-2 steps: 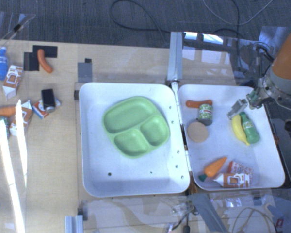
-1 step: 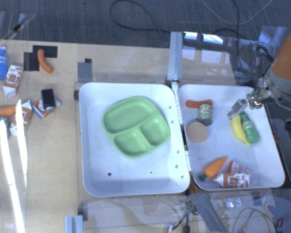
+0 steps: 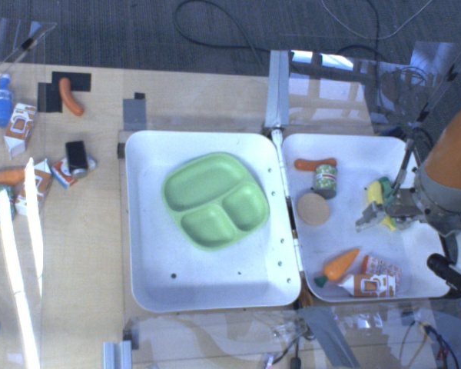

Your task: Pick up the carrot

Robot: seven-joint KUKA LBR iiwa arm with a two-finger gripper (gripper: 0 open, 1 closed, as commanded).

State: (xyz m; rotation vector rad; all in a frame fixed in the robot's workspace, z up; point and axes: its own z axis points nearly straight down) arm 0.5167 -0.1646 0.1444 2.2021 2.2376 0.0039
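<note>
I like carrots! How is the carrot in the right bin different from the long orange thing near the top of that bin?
The carrot is fat and cone-shaped; the orange-red stick is thin and even. The carrot lies slanted near the bin's front edge beside a white carton; the stick lies level at the back, above a small can. Both are orange and lie flat in the right bin.

wooden bench, two white bins, scattered toys
</note>
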